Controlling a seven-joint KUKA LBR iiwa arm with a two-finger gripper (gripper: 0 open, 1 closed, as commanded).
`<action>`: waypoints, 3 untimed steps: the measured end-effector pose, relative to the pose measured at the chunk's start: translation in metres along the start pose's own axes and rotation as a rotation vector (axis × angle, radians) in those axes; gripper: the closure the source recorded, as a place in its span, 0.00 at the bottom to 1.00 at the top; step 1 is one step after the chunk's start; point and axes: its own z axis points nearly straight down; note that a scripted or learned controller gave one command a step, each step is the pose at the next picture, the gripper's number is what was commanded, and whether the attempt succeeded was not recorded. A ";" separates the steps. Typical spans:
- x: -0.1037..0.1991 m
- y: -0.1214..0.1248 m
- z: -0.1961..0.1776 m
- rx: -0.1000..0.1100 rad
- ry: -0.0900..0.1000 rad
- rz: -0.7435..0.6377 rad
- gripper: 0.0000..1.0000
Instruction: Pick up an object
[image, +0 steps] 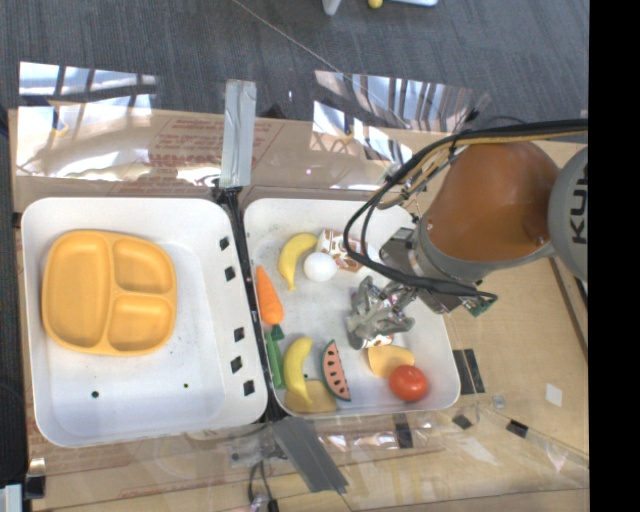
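Note:
My gripper (372, 322) hangs low inside the right bin (300, 215), under the orange band of the arm. Its metal fingers point down-left, just above a yellow-orange piece (388, 358) and a red tomato (408, 382). Nothing shows between the fingers. To the left lie a banana (293, 257), a white ball (320, 267), a carrot (269, 301), a second banana (298, 364) and a watermelon slice (336, 370).
The left bin (200, 400) holds a yellow divided plate (108, 291). A small red-and-white item (342, 255) lies by the ball. A taped divider (245, 290) runs between the bins. Cables loop off the arm over the right bin's far edge.

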 end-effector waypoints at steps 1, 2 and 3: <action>-0.042 0.036 -0.033 -0.004 0.002 -0.028 1.00; -0.099 -0.027 -0.080 -0.004 0.003 0.008 1.00; -0.131 0.059 -0.035 -0.011 0.005 -0.100 1.00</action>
